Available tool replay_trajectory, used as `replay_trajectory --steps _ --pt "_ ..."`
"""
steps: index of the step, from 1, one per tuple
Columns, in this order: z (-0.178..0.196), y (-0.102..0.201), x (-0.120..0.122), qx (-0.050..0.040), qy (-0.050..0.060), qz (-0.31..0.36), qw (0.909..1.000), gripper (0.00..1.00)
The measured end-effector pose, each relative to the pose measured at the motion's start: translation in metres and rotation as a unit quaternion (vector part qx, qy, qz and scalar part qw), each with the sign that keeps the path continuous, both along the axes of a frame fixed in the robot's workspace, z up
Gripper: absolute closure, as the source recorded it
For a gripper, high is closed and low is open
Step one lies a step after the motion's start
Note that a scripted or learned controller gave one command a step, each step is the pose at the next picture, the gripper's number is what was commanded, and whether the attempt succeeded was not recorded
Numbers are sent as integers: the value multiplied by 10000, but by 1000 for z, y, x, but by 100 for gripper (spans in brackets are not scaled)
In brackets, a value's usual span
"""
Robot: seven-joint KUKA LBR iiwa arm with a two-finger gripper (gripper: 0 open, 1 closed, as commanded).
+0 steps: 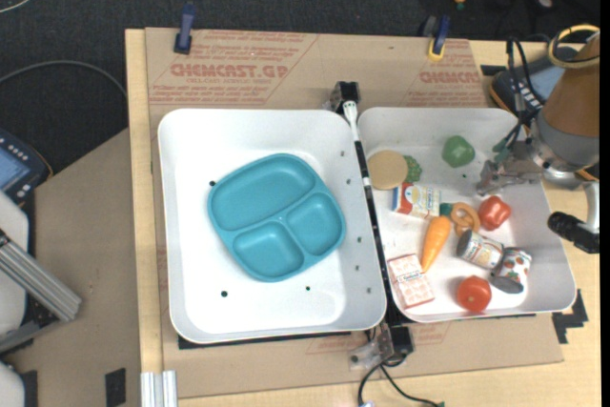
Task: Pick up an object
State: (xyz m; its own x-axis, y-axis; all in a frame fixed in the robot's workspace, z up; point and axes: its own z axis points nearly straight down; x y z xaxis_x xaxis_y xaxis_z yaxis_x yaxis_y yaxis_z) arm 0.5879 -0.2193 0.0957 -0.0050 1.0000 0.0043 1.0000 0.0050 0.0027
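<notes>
Nearest the lens, along the six o'clock edge of the right bin [558, 286], lie a red tomato [474, 293] and a small red-and-white carton [410, 279]. Both sit apart from their neighbours, which would likely make them the easier picks.

Above them the clutter tightens. An orange carrot [435, 241] leans toward a pretzel-like ring [464, 216], with a small can [480, 251] just beside it and a second red tomato [494, 212] at about two o'clock from the can. A round tan bun [387, 169] sits at the bin's eleven o'clock, and a green pepper [458, 151] lies near twelve.

The tool [502, 169] hangs over the bin's two o'clock corner, above the second tomato and near the pepper, probably so it can come straight down on one of them. Whether it is released or clenched I cannot tell; nothing is visibly caught in it, so the pick looks not yet done.

A teal divided plate [276, 216] lies alone in the left bin [186, 205]. Both bins rest on the tabletop [143, 110].
</notes>
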Motion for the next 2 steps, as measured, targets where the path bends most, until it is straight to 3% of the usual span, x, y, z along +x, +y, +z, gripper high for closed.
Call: replay_trajectory --steps 1,2 --pt "87 33 -17 -28 -10 -14 10000 100" --pt "132 67 -73 -9 34 -21 10000 100"
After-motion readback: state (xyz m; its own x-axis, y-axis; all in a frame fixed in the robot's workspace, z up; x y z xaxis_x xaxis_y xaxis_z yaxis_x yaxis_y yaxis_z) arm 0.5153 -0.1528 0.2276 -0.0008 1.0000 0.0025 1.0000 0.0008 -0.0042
